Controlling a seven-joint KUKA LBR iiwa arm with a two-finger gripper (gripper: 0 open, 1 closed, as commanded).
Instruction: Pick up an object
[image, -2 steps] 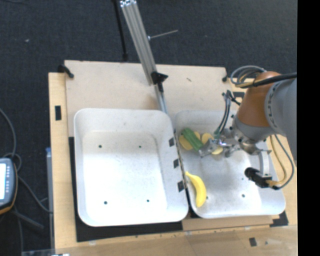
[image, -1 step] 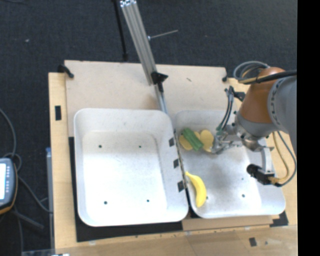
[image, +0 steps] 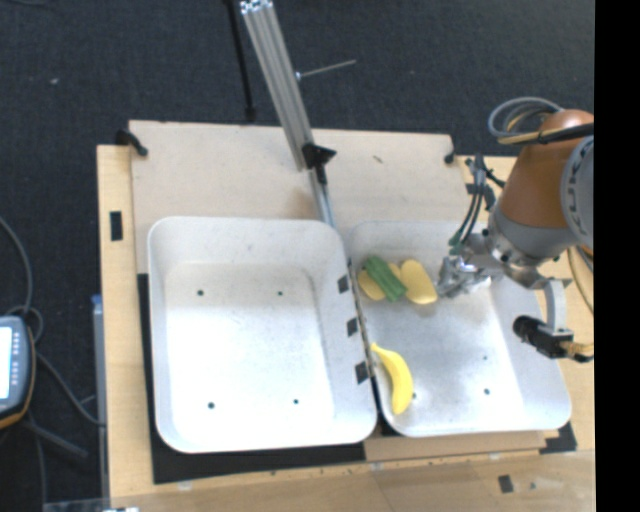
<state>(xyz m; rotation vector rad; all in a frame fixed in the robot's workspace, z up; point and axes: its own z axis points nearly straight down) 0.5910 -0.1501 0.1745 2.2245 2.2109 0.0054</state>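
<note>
In the right bin (image: 520, 400), a green object (image: 383, 277) lies across two pale yellow pieces (image: 416, 282) near the far left corner. A yellow banana (image: 393, 376) rests against the bin's left wall, nearer the front. My gripper (image: 455, 277) hangs low over the bin's far part, just right of the pale yellow piece. Nothing shows between its fingers.
The left bin (image: 170, 290) stands beside the right one. A slanted metal pole (image: 285, 90) rises from behind the bins' shared wall. The grey arm with its orange band (image: 540, 190) comes in from the right, with cables around it.
</note>
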